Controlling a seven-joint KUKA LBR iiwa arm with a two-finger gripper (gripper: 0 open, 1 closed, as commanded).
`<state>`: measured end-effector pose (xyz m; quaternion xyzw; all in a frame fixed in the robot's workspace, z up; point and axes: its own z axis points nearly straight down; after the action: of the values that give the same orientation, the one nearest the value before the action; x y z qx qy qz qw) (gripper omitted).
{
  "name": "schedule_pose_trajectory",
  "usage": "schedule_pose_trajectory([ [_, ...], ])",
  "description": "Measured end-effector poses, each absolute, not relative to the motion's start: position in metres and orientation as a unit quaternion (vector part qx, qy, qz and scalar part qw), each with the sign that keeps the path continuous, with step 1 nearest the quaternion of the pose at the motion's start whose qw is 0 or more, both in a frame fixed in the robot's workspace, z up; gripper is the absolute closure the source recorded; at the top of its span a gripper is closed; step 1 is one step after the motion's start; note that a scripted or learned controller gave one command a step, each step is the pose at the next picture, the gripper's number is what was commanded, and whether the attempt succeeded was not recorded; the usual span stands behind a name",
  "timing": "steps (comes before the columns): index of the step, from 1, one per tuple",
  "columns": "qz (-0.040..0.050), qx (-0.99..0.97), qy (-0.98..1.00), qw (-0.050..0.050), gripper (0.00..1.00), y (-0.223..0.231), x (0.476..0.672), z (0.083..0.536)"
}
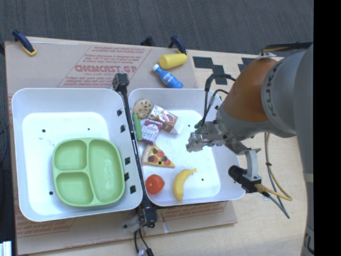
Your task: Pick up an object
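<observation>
In the right bin (210,188) lie a cookie (142,108), two small snack packets (163,117) (151,131), a green stick (137,127), a pizza slice (157,157), a red tomato (155,184) and a yellow banana (181,183). My gripper (196,143) hangs over the bin's right half, right of the packets and above the banana. I see nothing between its fingers.
The left bin (32,111) holds a green divided tray (88,171). Behind the bins, on the cardboard, lie a yellow bottle (172,61) and a blue bottle (168,77). A black clamp (121,81) sits between the bins. Cables trail at the right.
</observation>
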<state>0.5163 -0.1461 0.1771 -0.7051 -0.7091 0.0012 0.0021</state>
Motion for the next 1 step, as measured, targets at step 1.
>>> schedule_pose_trajectory([
  [1,0.0015,-0.705,-0.710,0.002,1.00,-0.1654,0.5112,0.1423],
])
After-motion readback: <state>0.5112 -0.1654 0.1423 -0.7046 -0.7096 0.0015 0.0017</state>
